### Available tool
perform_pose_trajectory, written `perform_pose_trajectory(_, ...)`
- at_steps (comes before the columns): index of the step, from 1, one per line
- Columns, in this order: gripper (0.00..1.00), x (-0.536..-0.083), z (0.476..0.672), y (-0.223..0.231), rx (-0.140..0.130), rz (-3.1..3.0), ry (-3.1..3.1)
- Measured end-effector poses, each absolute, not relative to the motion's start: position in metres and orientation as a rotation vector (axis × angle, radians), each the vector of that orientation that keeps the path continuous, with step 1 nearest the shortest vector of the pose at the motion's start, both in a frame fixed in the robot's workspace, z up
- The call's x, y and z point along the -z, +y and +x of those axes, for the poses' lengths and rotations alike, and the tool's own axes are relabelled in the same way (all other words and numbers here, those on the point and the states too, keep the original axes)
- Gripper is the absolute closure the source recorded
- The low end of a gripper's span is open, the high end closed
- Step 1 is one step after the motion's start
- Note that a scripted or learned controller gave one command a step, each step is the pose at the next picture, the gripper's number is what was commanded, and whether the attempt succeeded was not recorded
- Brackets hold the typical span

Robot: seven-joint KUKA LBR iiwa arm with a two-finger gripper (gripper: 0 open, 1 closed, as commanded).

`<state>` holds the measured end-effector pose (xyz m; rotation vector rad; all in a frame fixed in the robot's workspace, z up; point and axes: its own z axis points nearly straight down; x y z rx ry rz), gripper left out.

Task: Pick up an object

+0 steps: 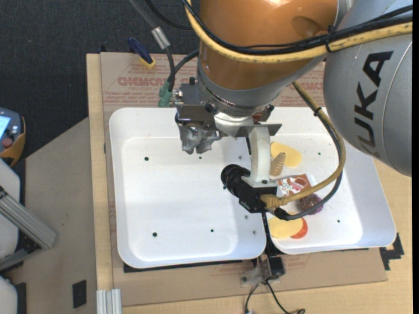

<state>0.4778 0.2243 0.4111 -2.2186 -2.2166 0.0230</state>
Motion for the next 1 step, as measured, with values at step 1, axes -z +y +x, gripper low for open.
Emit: perform_pose_trajectory(1, 1.00, -0.5431, 0.4795, 0.2243, 0.025, -2.224, -2.226)
